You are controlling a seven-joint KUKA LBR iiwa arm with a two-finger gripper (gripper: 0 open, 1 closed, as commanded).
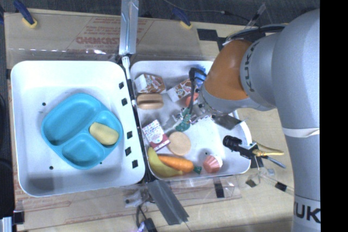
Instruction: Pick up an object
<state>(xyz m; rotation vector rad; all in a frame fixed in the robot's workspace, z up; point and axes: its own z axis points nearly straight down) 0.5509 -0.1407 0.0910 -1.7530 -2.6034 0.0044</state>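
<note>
Overhead: a grey KUKA arm (293,89) with an orange band (228,76) reaches in from the right over the right bin (242,167), one of two shallow white bins set side by side.
Landmark: a round tan biscuit (179,143) lies flat low in the middle of the right bin.
Writing: the dark letters "KU" read on the arm's grey shell well to the lower right of the biscuit. Red print on the cardboard (98,35) far to its upper left is too faint to read surely.
Gripper (189,112): it is up and slightly right of the biscuit, low over the bin floor. Whether it is spread or closed cannot be told.
Teal item (182,125): small, it lies just above the biscuit and right beside the gripper. It seems to slant from upper right to lower left, and its ends are too small to tell apart. Contact with the gripper is unclear.
Carrot (175,162): just below the biscuit, its long axis runs left to right and dips rightward, with the green stalk end pointing right.
Banana (157,164): curved, it lies below and left of the biscuit, against the carrot.
Pink cupcake (212,162): lower right of the biscuit.
Red-and-white packet (154,135): just left of the biscuit, its label unreadable.
Burger bun (149,100): up and left of the biscuit.
Blue plate (65,122): well left of the biscuit, in the left bin (32,84), with a yellow lump (104,133) in its right-hand compartment.
</note>
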